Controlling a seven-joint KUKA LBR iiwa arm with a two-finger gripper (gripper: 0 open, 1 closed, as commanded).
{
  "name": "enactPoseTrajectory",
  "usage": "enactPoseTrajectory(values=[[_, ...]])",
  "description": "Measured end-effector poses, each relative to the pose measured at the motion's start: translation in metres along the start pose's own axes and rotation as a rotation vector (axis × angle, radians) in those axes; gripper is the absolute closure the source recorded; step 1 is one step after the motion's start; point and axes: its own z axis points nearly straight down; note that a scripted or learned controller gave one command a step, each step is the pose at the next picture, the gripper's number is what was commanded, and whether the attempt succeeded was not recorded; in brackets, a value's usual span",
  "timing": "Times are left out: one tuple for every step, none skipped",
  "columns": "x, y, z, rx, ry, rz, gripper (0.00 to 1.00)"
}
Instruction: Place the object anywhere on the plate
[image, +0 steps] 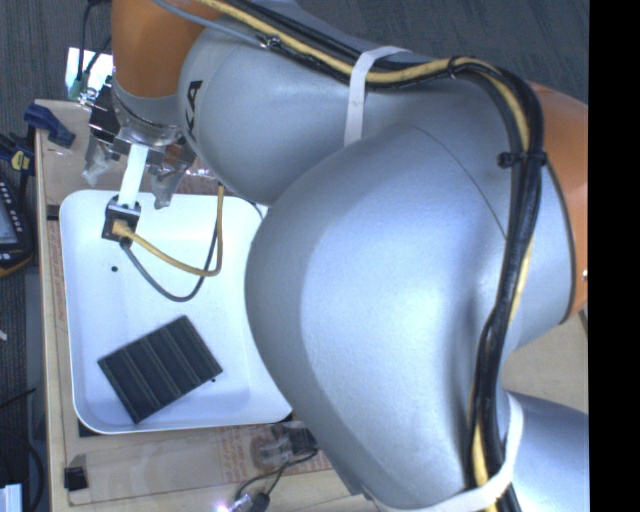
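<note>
A dark grey ribbed rectangular plate (160, 368) lies flat in the near part of the left white bin (85, 300), turned at a slant. My gripper (135, 190) hangs over the bin's far left corner, under the orange band of the wrist. A white bar with a black end (122, 222) reaches down from it to just above the bin floor, and a yellow and a dark cable (180, 268) loop away from that end. I cannot make out any loose object in the gripper. The arm's grey body hides everything to the right.
The bulky grey arm (400, 280) covers the right half of the view and the left bin's right rim. A blue clamp (45, 120) sits at the bench's far left corner. Small connectors and wires (275, 450) lie on the wooden edge near the front.
</note>
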Motion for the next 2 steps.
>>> enactPoseTrajectory(values=[[0.0028,-0.0026,-0.0086,0.004,0.0,-0.012,1.0],[0.0054,-0.0052,-0.017,0.008,0.0,-0.024,1.0]])
